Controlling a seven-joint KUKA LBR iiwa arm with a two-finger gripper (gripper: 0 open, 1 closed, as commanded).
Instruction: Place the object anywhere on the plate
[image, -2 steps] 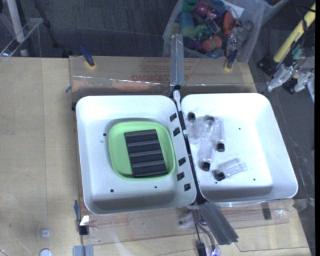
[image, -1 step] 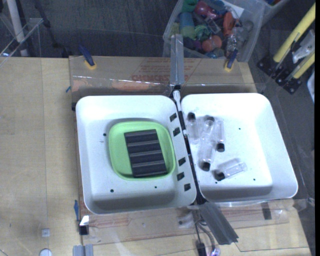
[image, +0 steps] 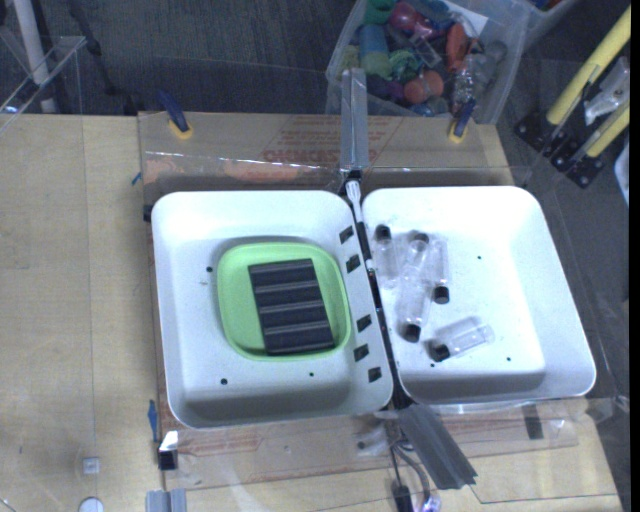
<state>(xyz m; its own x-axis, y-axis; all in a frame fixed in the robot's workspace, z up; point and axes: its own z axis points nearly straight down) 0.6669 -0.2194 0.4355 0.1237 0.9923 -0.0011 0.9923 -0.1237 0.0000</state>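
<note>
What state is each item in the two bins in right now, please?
Green plate: flat in the left bin, already bearing a dark ribbed block.
Dark ribbed block: lying flat on the plate.
Clear bottles: on their sides in the right bin, black caps on.
Separate clear bottle: on its side, capped.

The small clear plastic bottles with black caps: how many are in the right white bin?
4, though overlap may hide more: three clustered near the bin's left wall, one lying apart toward the front.
</note>
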